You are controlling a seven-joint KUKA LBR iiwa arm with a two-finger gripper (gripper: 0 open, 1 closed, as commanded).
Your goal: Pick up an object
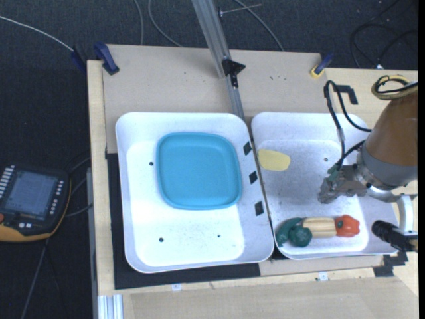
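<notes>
In the right bin (292, 128), a pale yellow flat piece (273, 159) lies near the left wall. Along the bin's front edge lies a toy with a dark green end (294, 234), a tan wooden middle (320, 228) and a red-orange end (347, 226). My gripper (331, 190) hangs low over the right part of this bin, above and to the right of the toy's tan middle, apart from it. Nothing shows between its tips. The left bin (136, 178) holds a blue square plate (199, 170).
A slanted metal rod (216, 28) crosses the back of the bench down to the gap between the bins. Black cables (339, 111) hang off the arm over the right bin's back corner. A handheld control pendant (30, 201) lies on the floor at left.
</notes>
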